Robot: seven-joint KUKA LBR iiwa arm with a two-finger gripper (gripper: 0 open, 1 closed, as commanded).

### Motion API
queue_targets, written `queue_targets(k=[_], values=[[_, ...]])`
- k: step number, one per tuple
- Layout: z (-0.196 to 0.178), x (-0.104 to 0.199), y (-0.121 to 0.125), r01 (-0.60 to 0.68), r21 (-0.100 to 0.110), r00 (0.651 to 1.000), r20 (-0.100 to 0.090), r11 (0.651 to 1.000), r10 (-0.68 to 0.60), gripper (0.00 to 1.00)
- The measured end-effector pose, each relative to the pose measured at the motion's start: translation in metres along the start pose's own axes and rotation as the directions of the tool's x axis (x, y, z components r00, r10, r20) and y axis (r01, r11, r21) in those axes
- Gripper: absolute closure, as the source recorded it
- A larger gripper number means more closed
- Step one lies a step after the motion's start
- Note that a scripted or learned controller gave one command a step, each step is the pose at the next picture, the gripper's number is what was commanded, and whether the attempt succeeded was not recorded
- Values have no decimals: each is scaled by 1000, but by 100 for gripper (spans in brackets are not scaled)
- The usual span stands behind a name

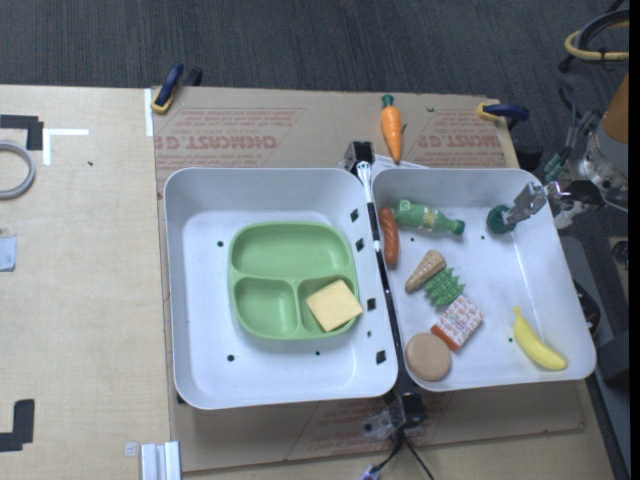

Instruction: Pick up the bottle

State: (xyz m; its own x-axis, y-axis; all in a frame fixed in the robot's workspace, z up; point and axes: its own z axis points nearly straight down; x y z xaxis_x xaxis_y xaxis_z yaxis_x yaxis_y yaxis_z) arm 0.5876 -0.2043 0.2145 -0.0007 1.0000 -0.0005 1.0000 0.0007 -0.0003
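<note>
The green bottle (430, 218) lies on its side near the back of the right bin (560, 268), its neck pointing right. My gripper (512, 213) reaches in over the bin's back right corner, a short way to the right of the bottle's neck and apart from it. A small dark green shape (497, 220) sits at the gripper's tip; I cannot tell whether it is a separate object. Nothing of the bottle is in the gripper.
The right bin also holds a sausage (389, 236), a cone (424, 268), a leafy green piece (444, 288), a red-and-white packet (460, 321), a bun (429, 356) and a banana (538, 343). The left bin holds a green divided plate (262, 258) with a yellow block (333, 305). A carrot (390, 128) lies behind the bins.
</note>
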Motion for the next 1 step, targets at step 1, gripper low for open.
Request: queue_targets(k=[1], values=[[-10,0,0,3,-1,1000,1,1000,-3,100]])
